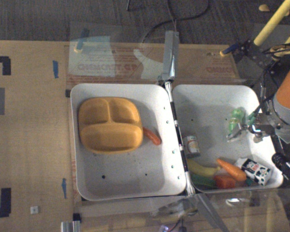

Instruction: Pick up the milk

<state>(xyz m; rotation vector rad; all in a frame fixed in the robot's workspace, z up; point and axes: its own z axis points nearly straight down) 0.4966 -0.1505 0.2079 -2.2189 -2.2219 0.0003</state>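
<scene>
Milk point(255, 171) is a small white carton with black patches, lying tilted in the near right corner of the right bin point(208, 98), close against the right rim and the near rim. An orange carrot point(231, 169) lies just beside it on the left, touching or almost touching; a red item point(224, 181), a green item point(203, 181) and a yellow banana point(202, 168) continue the row along the near wall. A small can point(191, 144) stands next to the divider between the bins.

Gripper point(241, 129) is over the right bin, near the right wall and well apart from the carton, toward the far side of it. Its metal fingers point left, and whether they are released or clenched I cannot tell (a pale green object point(236, 116) sits right at the tips, blurred). The middle and far part of this bin's floor is bare.

Left bin point(130, 178) holds a yellow compartment tray point(109, 123) in its far half, with a second carrot point(152, 136) touching the tray's right edge. The near half of that floor is open.
</scene>
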